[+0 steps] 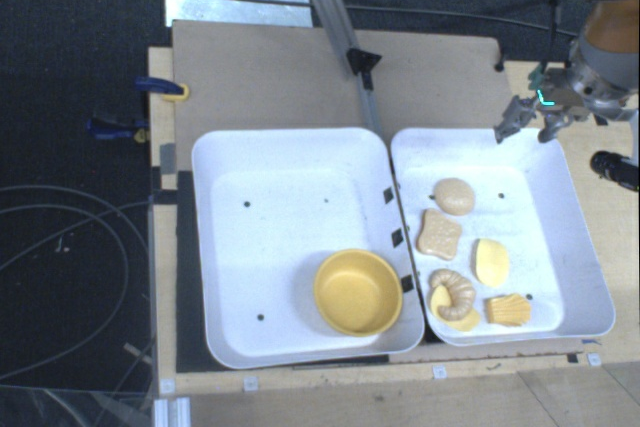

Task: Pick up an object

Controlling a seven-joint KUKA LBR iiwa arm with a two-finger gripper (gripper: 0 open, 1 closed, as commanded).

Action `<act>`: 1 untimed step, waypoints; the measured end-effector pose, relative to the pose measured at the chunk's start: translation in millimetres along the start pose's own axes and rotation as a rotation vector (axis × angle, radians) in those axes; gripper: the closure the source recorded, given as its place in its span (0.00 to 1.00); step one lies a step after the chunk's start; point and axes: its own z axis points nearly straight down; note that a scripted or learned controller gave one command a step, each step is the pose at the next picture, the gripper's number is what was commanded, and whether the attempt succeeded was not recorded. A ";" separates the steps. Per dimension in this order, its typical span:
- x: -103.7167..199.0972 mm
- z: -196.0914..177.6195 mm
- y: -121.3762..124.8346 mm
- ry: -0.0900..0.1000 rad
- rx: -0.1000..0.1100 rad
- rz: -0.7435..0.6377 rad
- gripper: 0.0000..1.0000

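Observation:
My gripper [530, 127] hangs over the far right corner of the right bin [560, 215], its two dark fingers spread apart and nothing between them. Below it in that bin lie a pale round bun [453, 196], a tan cracker-like piece [439, 236], a yellow slice [491, 262], a curled croissant-like piece [454, 294] and a ridged orange-yellow piece [508, 310]. All of them sit well forward and left of the gripper. A yellow bowl [357, 291] stands upright in the left bin [250, 175] near its front right corner.
A grey slanted pole [335, 10] crosses the back of the bench and ends near the seam between the bins. Blue clamps [150, 87] grip the bench's left edge. Cables lie on the dark floor at left.

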 end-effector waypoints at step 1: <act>0.0 -0.5 0.3 0.000 -0.001 0.000 0.00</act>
